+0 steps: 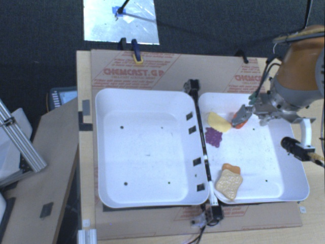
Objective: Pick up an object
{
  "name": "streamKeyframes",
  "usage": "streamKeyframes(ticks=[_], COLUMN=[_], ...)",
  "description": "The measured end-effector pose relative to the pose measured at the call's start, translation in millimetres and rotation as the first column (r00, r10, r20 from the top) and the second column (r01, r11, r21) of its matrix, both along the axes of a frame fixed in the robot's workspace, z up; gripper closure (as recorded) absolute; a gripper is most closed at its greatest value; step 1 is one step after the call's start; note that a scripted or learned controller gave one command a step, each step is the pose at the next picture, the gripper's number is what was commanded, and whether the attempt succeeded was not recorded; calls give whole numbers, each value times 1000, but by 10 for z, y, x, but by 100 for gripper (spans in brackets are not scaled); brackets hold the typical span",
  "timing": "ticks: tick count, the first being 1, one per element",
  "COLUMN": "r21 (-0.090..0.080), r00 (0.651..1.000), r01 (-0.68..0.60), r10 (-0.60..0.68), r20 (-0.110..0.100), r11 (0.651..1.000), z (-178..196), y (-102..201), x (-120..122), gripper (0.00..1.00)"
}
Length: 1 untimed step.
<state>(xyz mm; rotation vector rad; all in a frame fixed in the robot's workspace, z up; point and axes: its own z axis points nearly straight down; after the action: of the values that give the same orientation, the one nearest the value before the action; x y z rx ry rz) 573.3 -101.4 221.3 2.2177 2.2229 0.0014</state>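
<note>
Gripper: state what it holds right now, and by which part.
Cannot be told. The gripper sits over the right bin, right against a yellow piece and something orange-red, but no grasp is visible.

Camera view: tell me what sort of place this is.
Probably a robotics lab test bench, not a home or shop. Two white bins sit side by side on a board, a grey-and-orange robot arm reaches over the right one, and toy-like items such as a yellow piece lie inside.
</note>
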Motion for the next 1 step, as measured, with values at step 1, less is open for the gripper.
streamKeyframes(ticks=[1], r21=[0], r00=[1000], r01=[-8], r10=[8], r20=[21], r11=[1000], z=[1691], y=[436], x=[105], gripper=[0])
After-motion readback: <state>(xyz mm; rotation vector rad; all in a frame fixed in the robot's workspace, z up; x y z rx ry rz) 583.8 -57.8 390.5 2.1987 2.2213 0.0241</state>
